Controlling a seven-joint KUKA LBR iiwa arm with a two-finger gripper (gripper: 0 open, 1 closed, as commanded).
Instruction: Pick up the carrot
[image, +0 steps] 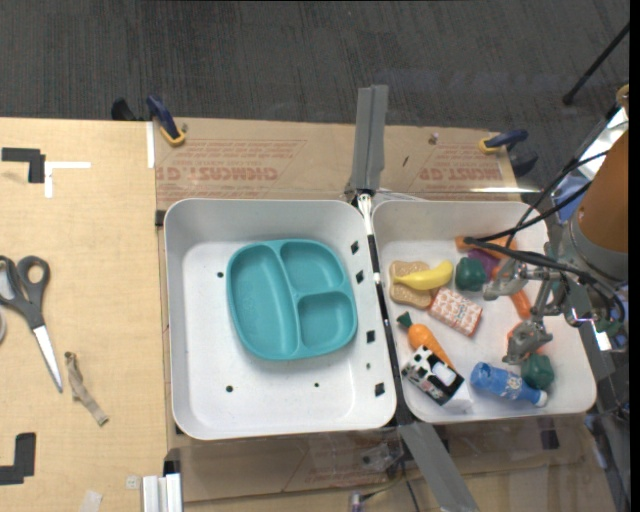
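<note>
1. Scanning from the left: the left shallow white plastic bin (180, 330) holds a teal three-compartment plate (292, 298), no part of this task.
2. The task's thing, a small orange toy carrot with a green top (418, 335), lies in the right shallow white plastic bin (560, 400), close to the bin's left wall, between a pink patterned block (455, 312) on the far side and a black-and-white cow-patterned toy (432, 375) on the near side.
3. Its long axis runs at a slant, green top far-left, orange tip near-right.
4. The metal two-finger gripper (522, 340) hangs over the bin's right half, above a dark green toy (538, 372); whether it is spread or pressed together cannot be told.
5. Judgement: the carrot lies well to the left of the gripper, so the coming move is a leftward traverse.
</note>
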